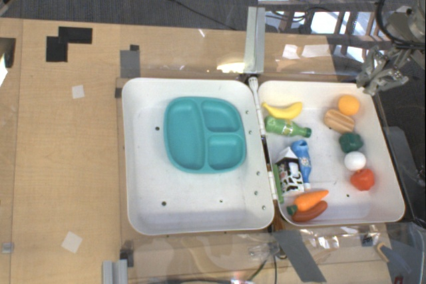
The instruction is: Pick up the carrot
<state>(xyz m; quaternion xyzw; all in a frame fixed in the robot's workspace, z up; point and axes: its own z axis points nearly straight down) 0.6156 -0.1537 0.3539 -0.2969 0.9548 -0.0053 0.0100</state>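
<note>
The carrot point(311, 198) is orange and lies on its side near the front left corner of the right bin point(383, 206). It rests against a reddish-brown sausage point(310, 211) just in front of it. My gripper point(381, 76) hangs at the far right corner of the right bin, above its back rim and far from the carrot. Nothing shows in its grasp.
In the right bin are a banana point(283, 110), a green bottle point(286, 128), a blue bottle point(303, 159), a cow-patterned carton point(290, 176), an orange point(348, 105), a bun point(339, 120), a dark green vegetable point(351, 142), a white ball point(355, 161) and a tomato point(363, 179). The left bin point(146, 203) holds a teal divided plate point(203, 134).
</note>
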